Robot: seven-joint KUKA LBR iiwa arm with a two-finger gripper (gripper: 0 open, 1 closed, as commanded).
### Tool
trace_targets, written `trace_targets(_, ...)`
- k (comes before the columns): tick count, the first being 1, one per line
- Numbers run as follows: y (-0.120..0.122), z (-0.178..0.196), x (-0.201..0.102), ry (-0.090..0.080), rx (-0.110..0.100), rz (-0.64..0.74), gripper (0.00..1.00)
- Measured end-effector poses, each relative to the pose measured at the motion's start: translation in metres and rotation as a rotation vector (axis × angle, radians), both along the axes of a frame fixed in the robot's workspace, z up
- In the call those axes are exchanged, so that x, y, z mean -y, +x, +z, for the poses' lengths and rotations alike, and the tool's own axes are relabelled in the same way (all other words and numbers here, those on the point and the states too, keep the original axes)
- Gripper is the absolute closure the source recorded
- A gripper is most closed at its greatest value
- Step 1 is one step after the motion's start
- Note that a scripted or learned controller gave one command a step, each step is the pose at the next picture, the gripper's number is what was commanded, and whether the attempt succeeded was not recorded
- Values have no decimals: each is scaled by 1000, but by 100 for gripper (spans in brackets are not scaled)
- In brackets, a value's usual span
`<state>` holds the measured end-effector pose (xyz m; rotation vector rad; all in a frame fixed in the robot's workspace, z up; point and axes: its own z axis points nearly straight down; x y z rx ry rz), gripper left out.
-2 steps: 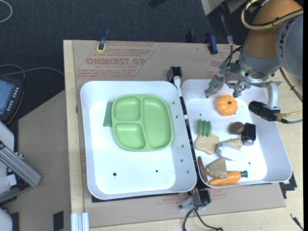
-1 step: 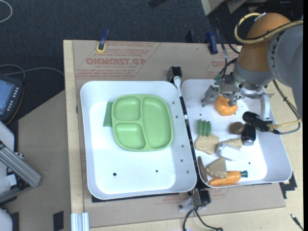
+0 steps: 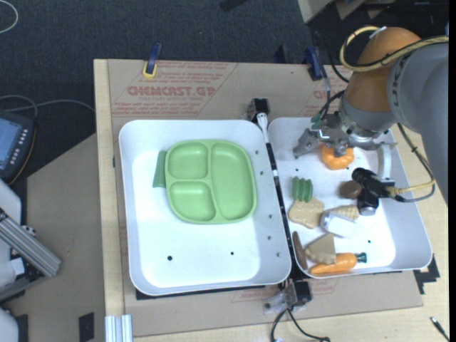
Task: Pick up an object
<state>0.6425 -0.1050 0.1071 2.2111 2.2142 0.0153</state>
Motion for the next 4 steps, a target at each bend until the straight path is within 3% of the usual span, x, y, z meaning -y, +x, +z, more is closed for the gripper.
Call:
trace_targets(1, 0, 7, 0, -1, 0, -1, 100)
trace_targets(3, 6, 122, 1, 0, -8, 0, 100)
trace_targets(4, -36, 115, -45, 4, -20, 3, 100)
